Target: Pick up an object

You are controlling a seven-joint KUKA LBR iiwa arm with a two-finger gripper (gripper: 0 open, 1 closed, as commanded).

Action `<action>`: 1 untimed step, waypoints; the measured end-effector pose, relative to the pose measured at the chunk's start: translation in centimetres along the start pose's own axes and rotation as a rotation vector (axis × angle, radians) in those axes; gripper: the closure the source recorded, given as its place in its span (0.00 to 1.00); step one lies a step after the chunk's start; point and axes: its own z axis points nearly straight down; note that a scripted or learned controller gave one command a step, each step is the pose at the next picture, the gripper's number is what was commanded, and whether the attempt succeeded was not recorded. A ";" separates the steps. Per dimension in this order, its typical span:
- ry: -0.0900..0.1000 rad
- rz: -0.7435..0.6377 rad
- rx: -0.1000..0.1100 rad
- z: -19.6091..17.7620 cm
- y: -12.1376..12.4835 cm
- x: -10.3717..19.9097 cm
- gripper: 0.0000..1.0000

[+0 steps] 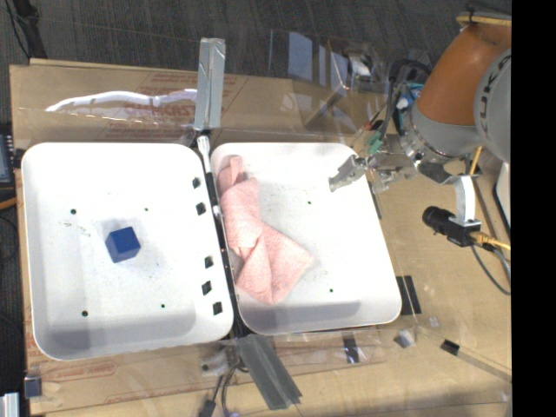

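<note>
Camera view: pink cloth (254, 238) crumpled, folded, right bin (347, 276).

My one camera sits fixed above the bench (104, 94), looking down at a slant, far enough back to take in both white bins (52, 233) whole.

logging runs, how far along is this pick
Nothing looks picked yet. The pink cloth lies in the right bin and the blue cube in the left bin. The end effector is over the right bin's upper right edge. The whole grasp and lift remain.
</note>
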 end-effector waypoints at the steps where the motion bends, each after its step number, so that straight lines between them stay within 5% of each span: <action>1: 0.000 -0.133 0.002 13.2 1.2 3.3 0.00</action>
